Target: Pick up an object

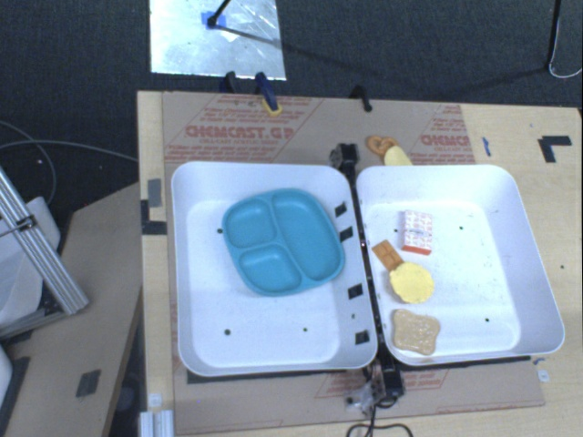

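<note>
The right bin (510,244) holds a small red-and-white box (417,232), a brown cracker-like piece (387,255), a round yellow piece (413,283) and a tan toast slice (416,331). They lie along the bin's left half, close to the divider. A blue sectioned plate (282,240) rests in the left bin (200,326), tilted slightly.
Behind the bins, on the cardboard-covered bench (237,130), lie a brown piece (380,144) and a yellow piece (398,157). Black clips (355,291) line the seam between the bins. A shiny metal sheet (217,25) lies on the dark floor at the back.
</note>
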Robot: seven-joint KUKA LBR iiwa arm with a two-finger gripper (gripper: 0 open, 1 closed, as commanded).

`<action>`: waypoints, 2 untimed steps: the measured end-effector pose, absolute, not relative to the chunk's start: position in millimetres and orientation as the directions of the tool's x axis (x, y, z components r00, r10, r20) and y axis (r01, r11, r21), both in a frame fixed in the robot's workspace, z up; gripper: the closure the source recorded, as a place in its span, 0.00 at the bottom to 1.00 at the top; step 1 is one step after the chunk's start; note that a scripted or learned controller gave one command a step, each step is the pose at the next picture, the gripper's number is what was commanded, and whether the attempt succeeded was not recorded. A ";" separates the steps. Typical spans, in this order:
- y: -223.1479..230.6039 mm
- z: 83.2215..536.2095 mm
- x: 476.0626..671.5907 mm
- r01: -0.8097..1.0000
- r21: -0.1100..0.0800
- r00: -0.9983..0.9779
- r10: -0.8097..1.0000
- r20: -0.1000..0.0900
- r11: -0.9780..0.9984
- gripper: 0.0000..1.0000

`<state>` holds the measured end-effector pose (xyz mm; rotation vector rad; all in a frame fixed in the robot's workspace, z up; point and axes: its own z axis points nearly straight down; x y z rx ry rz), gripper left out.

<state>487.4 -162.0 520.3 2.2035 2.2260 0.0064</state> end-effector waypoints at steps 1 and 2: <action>-62.7 426.4 486.8 1.000 -0.006 -0.013 1.000 0.004 0.013 1.00; 23.7 322.8 503.0 1.000 -0.007 -0.013 1.000 0.002 0.013 1.00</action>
